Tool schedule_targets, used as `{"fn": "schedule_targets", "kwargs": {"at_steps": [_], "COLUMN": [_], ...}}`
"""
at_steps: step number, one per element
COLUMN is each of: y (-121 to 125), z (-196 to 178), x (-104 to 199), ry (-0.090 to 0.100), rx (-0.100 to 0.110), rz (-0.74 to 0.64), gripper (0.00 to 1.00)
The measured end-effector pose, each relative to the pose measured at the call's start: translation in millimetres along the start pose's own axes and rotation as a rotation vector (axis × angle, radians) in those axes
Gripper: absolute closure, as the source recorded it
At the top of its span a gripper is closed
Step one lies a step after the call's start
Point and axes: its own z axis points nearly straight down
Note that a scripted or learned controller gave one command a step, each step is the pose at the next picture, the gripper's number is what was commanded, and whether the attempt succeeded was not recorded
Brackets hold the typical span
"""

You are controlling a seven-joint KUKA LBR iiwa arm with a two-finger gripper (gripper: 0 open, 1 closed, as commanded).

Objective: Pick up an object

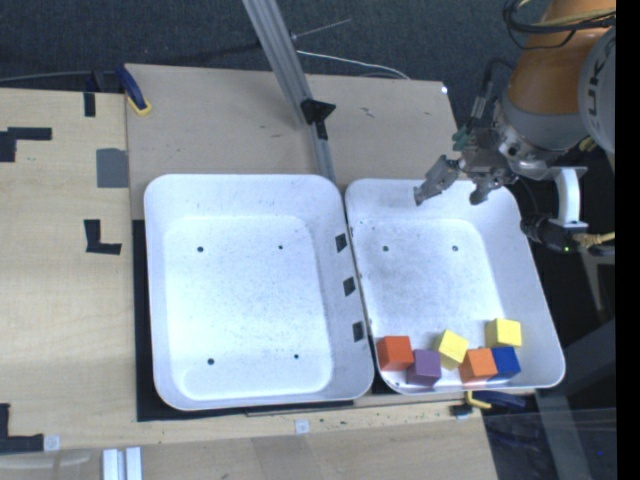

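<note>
The grey arm (560, 58) with its orange band reached in from the right, its wrist bent down toward the far right corner of the right bin (520, 258). The end effector (452, 192) hung over that bin's far rim, its two fingers (430, 189) splayed wide apart with nothing between them.

The blocks lay well apart from the end effector, clustered along the near edge of the right bin. An orange block (394, 352) sat furthest left, with a purple block (426, 366) just beside it. A yellow block (452, 346) stood tilted next to the purple one. A second orange block (477, 364) touched a blue block (505, 361), and another yellow block (503, 331) rested just behind the blue one. The left bin (240, 288) sat alongside on the tabletop (60, 288).
</note>
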Motion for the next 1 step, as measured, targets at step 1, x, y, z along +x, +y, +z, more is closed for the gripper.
{"fn": "schedule_targets", "kwargs": {"at_steps": [1], "y": [-14.7], "z": [32.5], "x": [-28.6], "ry": [-0.002], "rx": [0.003], "rz": [0.004], "gripper": [0.00]}}
